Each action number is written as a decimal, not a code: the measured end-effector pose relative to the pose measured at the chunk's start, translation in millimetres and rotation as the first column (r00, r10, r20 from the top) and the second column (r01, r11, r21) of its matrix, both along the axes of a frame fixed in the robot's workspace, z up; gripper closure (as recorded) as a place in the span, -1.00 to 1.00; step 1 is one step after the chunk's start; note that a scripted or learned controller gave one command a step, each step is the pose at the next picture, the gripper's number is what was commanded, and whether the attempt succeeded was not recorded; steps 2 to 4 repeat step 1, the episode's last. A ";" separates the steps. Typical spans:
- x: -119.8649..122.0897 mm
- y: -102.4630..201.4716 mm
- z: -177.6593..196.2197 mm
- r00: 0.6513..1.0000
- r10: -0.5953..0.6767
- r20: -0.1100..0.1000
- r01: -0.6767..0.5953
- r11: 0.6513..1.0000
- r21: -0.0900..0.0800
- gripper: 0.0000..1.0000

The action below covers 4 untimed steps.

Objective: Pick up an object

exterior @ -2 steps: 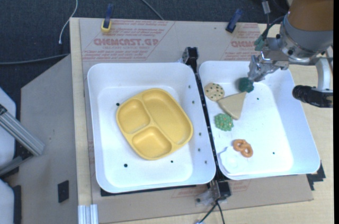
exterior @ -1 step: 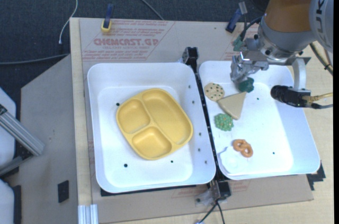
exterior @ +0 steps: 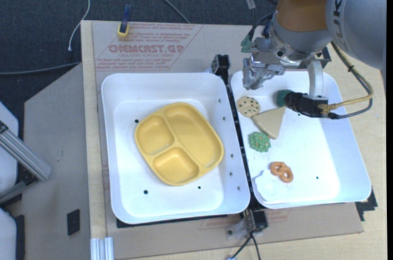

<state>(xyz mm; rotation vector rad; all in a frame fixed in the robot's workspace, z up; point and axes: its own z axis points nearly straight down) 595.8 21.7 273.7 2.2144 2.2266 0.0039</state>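
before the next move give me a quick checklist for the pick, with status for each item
1. Targets present in the right bin: cookie, cheese wedge, green piece, pretzel. ok
2. Claw over the right bin, above and just behind the cookie. ok
3. Claw free of any object: cannot tell.
4. Room around the cookie: it lies close to the wedge and to the bin's left wall. not ok
5. Pretzel apart from the other items. ok
6. Yellow tray sits in the left bin, out of the path. ok
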 end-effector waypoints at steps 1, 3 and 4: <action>9.7 55.2 -24.5 1.000 0.001 -0.006 -0.001 1.000 0.001 1.00; 9.7 55.2 -24.5 1.000 0.001 -0.006 -0.001 1.000 0.001 1.00; 9.7 55.2 -24.5 1.000 0.001 -0.006 -0.001 1.000 0.001 1.00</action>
